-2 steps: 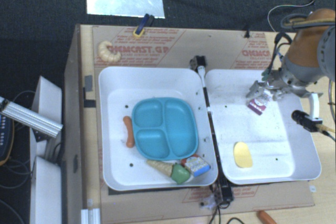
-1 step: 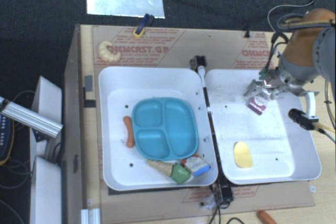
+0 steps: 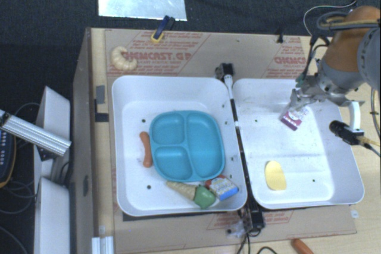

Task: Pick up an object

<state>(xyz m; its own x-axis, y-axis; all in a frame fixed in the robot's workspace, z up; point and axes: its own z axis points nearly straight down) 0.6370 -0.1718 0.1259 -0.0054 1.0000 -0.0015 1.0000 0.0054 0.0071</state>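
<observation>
Dark carpet surrounds a cardboard-topped bench [image 3: 178, 53] that bears two shallow white bins side by side. Over the right bin [image 3: 309, 146], near its far wall, the gripper [image 3: 297, 105] hangs from the grey arm, and a small purple-and-white packet [image 3: 292, 119] sits right under its tip, touching or nearly so; whether the jaws are clenched on it or released cannot be told. Nearer the front wall of that same bin lies a pale yellow oval piece [image 3: 275, 175], well apart from the packet. The left bin [image 3: 128, 128] holds a blue divided plate [image 3: 186, 146] at its middle, an orange sausage-shaped toy [image 3: 146, 149] just beside the plate's left edge, and a cone-shaped piece [image 3: 181, 188], a green block [image 3: 204, 197] and a small blue-and-white box [image 3: 225, 188] clustered at its front edge.
</observation>
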